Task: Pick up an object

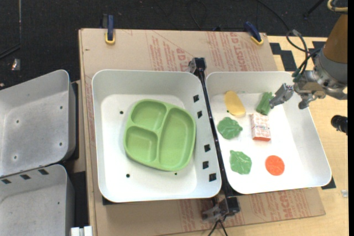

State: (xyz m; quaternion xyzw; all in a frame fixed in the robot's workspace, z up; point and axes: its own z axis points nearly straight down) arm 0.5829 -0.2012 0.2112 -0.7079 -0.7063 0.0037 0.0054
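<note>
Claw [294, 95] spread open over right bin [318, 135]. One finger beside green block [265, 103], gripping nothing.

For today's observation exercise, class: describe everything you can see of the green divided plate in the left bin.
The green divided plate is light green with a smooth, plastic-like look. It has a rounded-rectangle outline and raised ridges splitting it into three compartments: two smaller ones on the camera's left side and one long one on the right. Nothing lies in them. It sits flat and upright, turned slightly askew, about the middle of the left bin, resting on the bin's white floor and apart from its walls.
</note>
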